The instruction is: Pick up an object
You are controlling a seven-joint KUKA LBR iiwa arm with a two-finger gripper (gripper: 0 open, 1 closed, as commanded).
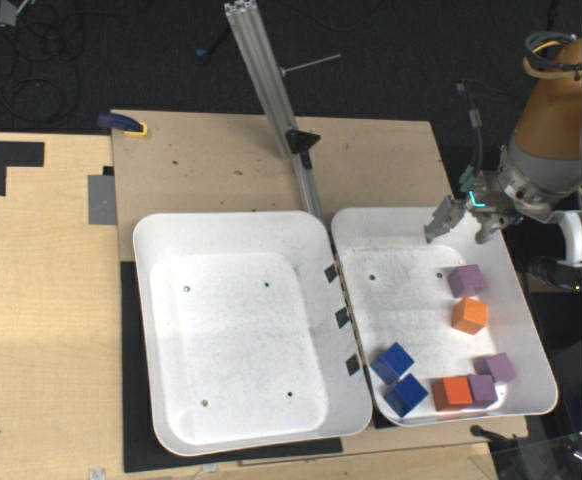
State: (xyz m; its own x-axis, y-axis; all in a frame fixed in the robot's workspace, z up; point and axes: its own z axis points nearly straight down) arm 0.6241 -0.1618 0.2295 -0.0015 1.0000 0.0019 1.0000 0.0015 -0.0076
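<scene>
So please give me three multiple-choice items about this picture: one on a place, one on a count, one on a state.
1. Where do the blocks lie?
A. In the right bin
B. In the left bin
C. On the bench outside the bins

2. How many blue blocks are there?
A. One
B. Two
C. Four

3. What is the hand doing?
A. Gripping an orange block
B. Pressing on a blue block
C. Hanging open above the far edge of the right bin, holding nothing

Answers:
1 A: every block sits inside the right bin.
2 B: two blue blocks lie near its front left corner.
3 C: the hand has its fingers spread with nothing between them, and the nearest purple block lies apart from it.
</scene>
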